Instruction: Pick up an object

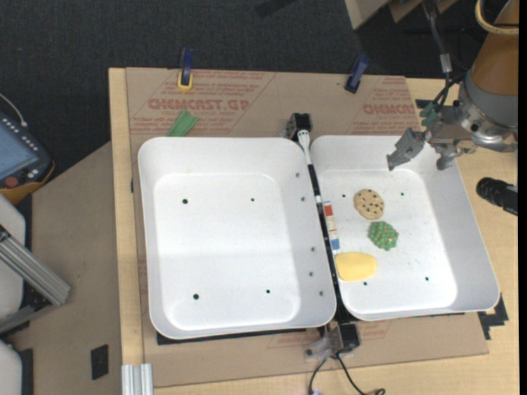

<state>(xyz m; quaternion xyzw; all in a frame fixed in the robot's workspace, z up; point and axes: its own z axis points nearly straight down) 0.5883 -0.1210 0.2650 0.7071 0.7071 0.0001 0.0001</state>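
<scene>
In the right bin (445,220) lie three small objects: a tan cookie with dark chips (369,203), a green bumpy piece (383,235) below it, and a yellow lemon-like piece (356,266) nearest the front. My gripper (424,153) hovers over the back of the right bin, above and to the right of the cookie. Its two fingers are spread apart with nothing between them.
The left bin (165,220) sits beside the right one, with a black divider strip (317,204) between them. Both rest on a cardboard sheet (247,93) held by blue clamps (186,72). A green tag (182,123) lies at the back left.
</scene>
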